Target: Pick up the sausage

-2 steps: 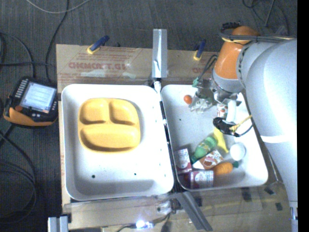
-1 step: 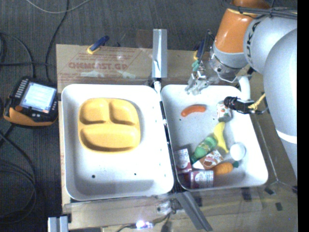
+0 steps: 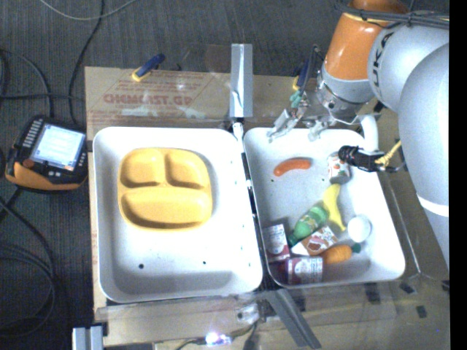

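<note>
We see the sausage (image 3: 292,167) lying flat on the white floor of the right bin (image 3: 379,224), in that bin's upper part. Its long axis runs nearly across the view, with the right end tipped a touch higher than the left, and it has a slight curve. Nothing touches it; bare white floor surrounds it on all sides.

The hand (image 3: 299,125) hangs at the upper rim of the right bin, above and slightly right of the sausage in the view, close to it but apart from it. Its two thin fingers (image 3: 281,126) are spread apart, pointing down and left, with nothing between them. The sausage lies just below the gap between the fingertips, nearer the left one.

To the right of the sausage we see a small red and white packet (image 3: 337,168), and below that a yellow banana (image 3: 334,204). Further from the sausage, toward the lower edge of the right bin, a green bottle (image 3: 309,222), a white round object (image 3: 359,229), an orange carrot (image 3: 338,254) and a dark red can (image 3: 300,270) crowd together.

Left of the sausage, across the rims of the two bins, the left bin (image 3: 109,254) holds a yellow divided tray (image 3: 166,188). Both bins sit on the table (image 3: 98,79).
</note>
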You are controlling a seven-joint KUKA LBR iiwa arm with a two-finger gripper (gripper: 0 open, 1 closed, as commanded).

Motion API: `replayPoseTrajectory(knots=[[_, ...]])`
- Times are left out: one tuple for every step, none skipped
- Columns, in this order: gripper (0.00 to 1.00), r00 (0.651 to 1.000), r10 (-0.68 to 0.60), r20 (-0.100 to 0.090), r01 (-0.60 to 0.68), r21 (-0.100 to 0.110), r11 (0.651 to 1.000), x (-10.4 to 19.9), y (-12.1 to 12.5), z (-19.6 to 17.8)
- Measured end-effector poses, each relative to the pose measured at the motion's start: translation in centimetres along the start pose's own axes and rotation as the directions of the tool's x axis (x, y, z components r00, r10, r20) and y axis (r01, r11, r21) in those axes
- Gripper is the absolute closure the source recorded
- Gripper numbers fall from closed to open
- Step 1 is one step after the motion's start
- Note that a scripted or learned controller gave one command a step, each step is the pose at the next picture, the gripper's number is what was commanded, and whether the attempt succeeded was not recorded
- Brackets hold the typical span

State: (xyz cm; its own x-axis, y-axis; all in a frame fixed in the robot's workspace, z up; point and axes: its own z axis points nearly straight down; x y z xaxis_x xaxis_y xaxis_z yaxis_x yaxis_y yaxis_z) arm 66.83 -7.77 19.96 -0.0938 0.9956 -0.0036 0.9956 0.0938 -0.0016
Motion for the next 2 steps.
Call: replayPoseTrajectory(knots=[[0.00, 0.994, -0.106, 0.000, 0.106, 0.000, 0.994, 2.4, 0.2, 0.4], [0.00, 0.984, -0.176, -0.002, 0.176, 0.001, 0.984, -4.5, -1.6, 9.0]])
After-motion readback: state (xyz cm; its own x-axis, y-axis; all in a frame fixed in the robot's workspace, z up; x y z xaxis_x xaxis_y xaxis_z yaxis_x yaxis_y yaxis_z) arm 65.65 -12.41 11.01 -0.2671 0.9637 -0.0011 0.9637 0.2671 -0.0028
